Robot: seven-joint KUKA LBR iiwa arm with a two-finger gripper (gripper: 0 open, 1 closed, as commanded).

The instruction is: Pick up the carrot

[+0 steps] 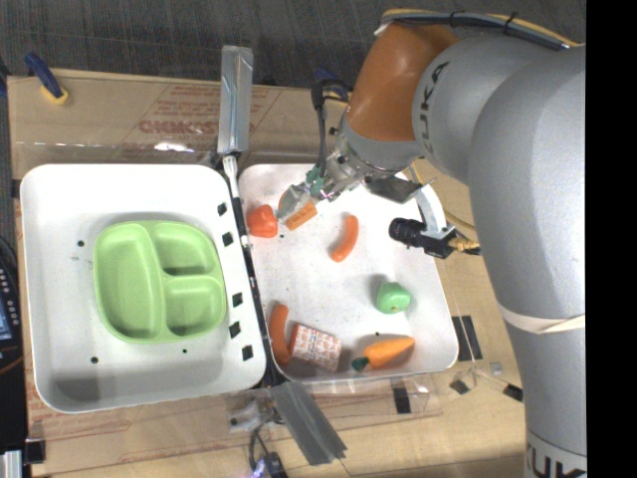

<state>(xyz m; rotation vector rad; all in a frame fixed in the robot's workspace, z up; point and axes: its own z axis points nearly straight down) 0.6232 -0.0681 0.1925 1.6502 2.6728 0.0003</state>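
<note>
Carrot waiting at the right bin's near edge

Carrot [388, 350] lay on its side against the near wall of the right bin [438, 297], green top pointing toward a small printed can [314, 347] just beside it. It looked like a light, stiff, smooth toy, best pinched across its thick orange middle. Gripper [304, 205] hung well apart from it, at the bin's far side, fingers pinching a small orange piece [302, 214]. A green pepper [393, 296] sat near the carrot; the wall and can crowded it. Sausages [343, 237] and a tomato [263, 221] lay farther off.
</note>
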